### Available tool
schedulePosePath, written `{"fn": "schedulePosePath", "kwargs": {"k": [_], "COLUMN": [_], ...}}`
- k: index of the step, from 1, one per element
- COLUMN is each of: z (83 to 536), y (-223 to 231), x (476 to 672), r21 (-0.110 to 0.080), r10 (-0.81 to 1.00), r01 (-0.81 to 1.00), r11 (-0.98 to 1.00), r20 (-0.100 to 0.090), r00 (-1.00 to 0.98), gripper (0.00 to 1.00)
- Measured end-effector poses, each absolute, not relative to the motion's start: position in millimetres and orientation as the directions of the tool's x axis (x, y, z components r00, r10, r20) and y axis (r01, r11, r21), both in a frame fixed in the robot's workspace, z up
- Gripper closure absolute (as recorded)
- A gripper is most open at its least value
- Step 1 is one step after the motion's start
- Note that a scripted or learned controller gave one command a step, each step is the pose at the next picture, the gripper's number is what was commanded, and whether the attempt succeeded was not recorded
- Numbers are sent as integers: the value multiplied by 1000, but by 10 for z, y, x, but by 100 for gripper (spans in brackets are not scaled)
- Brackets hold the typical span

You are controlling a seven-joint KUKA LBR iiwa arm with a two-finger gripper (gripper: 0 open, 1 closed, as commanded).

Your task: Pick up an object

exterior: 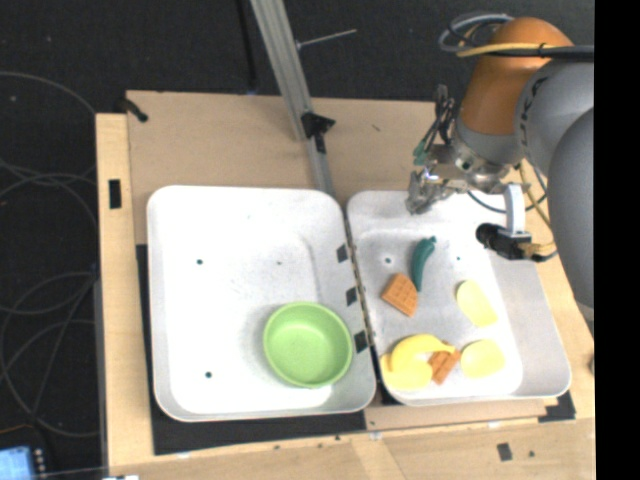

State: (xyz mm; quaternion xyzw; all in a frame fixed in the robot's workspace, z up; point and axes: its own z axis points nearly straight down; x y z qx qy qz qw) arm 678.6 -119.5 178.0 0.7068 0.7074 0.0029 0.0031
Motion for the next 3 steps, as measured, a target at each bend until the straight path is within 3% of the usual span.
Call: {"fn": "schedulePosePath", "kwargs": {"k": [1, 2, 3], "z": [2429, 2123, 2247], "y": [-1238, -1258, -727], "x": [6837, 6835, 6595], "r21": [9, -1, 1], "r10": [1000, 1000, 1000], "r01": [1000, 1000, 1000], "r11": [3, 1, 5], "r20": [-1, -3, -1], "r00": [-3, -1, -5], "gripper": [100, 100, 100]}}
